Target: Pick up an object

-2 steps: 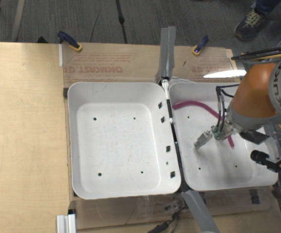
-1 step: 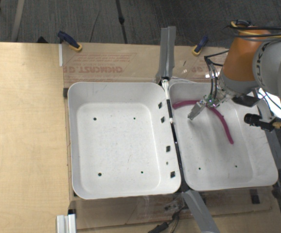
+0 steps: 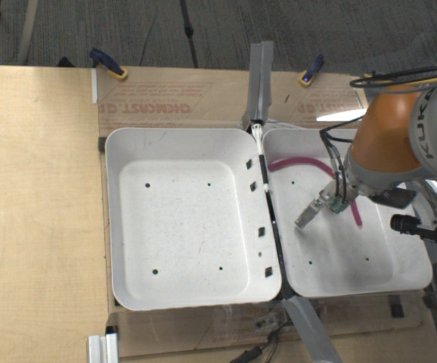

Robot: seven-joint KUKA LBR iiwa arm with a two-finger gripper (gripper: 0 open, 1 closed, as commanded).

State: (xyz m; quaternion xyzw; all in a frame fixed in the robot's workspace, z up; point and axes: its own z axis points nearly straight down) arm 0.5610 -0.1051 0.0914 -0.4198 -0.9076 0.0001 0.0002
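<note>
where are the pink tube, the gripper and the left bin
pink tube [image 3: 300, 162]: camera view, on its curved upper stretch in the right bin
gripper [image 3: 306, 217]: camera view, at the grey fingertips
left bin [image 3: 120, 225]: camera view, on its left wall

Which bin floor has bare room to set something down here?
The left shallow white bin is bare between its four walls. The right white bin is crowded at its far half by the grey arm's claw and a pink flexible tube; its near strip is bare.
</note>
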